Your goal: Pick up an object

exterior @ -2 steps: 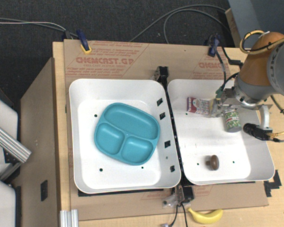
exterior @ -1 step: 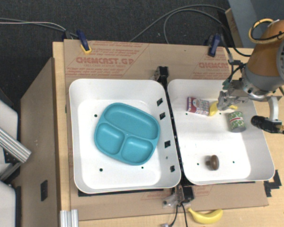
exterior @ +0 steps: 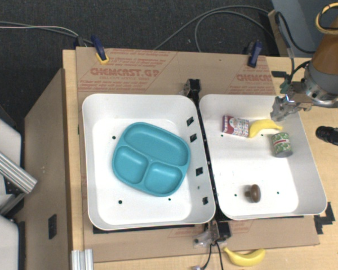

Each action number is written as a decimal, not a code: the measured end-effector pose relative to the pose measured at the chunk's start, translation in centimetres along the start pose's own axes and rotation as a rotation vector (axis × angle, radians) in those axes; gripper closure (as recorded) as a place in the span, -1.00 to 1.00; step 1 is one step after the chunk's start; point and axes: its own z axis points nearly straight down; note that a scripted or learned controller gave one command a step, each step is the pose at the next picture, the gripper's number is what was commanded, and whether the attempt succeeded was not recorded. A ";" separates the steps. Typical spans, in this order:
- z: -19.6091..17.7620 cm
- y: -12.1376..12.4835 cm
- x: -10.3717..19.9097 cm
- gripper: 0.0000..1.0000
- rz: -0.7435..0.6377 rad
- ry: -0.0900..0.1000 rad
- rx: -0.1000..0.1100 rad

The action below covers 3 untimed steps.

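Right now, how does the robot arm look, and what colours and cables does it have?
The arm has a grey metal wrist section below a broad orange band. Dark cables run along its side, and a yellowish loop sits near the top. Its small gripper is silvery grey metal.

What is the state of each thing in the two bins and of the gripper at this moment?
Blue divided plate: lying flat in the left bin, nothing on it.
Red and white packet: lying in the right bin, touching the banana.
Banana: lying beside the packet, not held.
Green can: on its side near the banana.
Brown round object: alone near the front of the right bin.
Gripper: above the right bin's far edge, holding nothing visible.
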 end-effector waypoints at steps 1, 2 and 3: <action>-4.6 0.7 -0.2 1.00 -0.002 0.000 0.000; -7.6 0.8 -0.2 1.00 -0.002 0.001 0.003; -6.0 0.6 5.4 1.00 -0.006 0.005 0.010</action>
